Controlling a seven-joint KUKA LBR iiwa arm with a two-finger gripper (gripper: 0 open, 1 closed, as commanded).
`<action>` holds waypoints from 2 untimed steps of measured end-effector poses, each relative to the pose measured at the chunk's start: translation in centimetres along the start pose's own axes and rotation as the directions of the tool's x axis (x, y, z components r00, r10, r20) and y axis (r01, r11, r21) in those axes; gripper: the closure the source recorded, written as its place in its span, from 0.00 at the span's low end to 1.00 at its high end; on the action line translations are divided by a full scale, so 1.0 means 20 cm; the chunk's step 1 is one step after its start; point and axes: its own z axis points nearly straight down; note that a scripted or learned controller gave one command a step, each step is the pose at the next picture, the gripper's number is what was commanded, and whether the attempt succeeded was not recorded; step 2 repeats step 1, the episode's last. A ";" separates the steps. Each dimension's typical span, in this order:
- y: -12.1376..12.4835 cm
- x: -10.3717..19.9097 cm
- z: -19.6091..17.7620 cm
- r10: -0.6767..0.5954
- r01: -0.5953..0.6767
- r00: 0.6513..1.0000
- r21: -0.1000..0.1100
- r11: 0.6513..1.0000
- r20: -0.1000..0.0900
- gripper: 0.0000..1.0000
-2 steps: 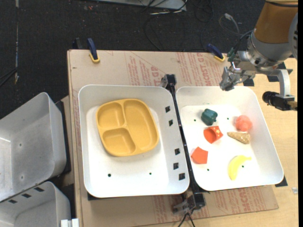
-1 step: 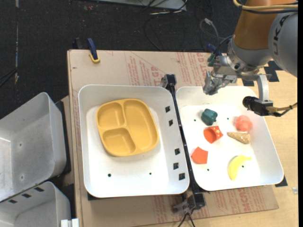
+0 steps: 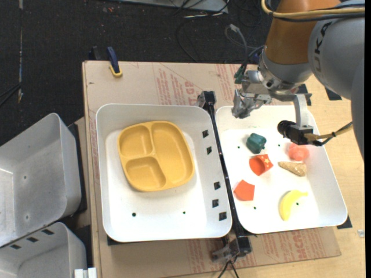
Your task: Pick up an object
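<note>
Lowest in the frame, in the right bin (image 3: 330, 213), a yellow banana (image 3: 291, 204) and a red block (image 3: 244, 190) lie apart, easy to single out. Above them sit a red cup (image 3: 261, 164), a tan piece (image 3: 293, 168), a pink lump (image 3: 299, 152) and a green block (image 3: 256, 142), any of them a candidate to pick. The left bin (image 3: 110, 213) holds a yellow divided plate (image 3: 155, 155). Farthest, at the upper right, the gripper (image 3: 242, 110) hangs over the right bin's far edge, above the green block, carrying nothing; whether it is released or clenched I cannot tell.

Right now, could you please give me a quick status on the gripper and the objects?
Gripper above right bin's far-left corner, holding nothing. Dark green block closest, untouched. Red pieces, pink lump, yellow banana-shaped toy lying apart. Nothing blocking.
</note>
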 end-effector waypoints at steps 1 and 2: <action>-0.04 0.30 0.00 -0.003 0.003 1.000 0.001 1.000 -0.002 1.00; -0.04 0.30 0.00 -0.003 0.003 1.000 0.001 1.000 -0.002 1.00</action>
